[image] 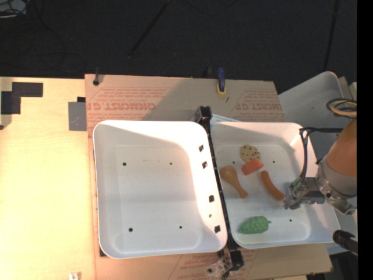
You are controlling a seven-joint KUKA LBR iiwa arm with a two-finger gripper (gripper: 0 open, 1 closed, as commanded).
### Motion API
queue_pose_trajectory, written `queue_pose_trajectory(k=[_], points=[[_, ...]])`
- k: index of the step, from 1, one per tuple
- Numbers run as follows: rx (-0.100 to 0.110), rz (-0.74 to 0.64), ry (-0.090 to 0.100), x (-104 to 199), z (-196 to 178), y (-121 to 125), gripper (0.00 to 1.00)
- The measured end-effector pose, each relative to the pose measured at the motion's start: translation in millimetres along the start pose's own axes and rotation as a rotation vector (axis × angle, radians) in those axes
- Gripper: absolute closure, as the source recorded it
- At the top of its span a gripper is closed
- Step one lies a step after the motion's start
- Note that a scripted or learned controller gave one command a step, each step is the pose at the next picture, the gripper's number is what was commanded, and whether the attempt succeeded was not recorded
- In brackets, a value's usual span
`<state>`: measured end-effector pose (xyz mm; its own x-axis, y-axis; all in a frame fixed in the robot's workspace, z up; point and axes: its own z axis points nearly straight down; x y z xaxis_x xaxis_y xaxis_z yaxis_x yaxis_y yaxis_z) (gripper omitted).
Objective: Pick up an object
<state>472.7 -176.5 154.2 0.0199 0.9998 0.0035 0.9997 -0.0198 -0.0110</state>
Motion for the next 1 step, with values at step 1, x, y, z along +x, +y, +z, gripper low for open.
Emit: queue_pose_trajectory(k=[1], points=[[0.001, -0.003, 0.000, -0.7, -9.3, -0.2, 1.00]])
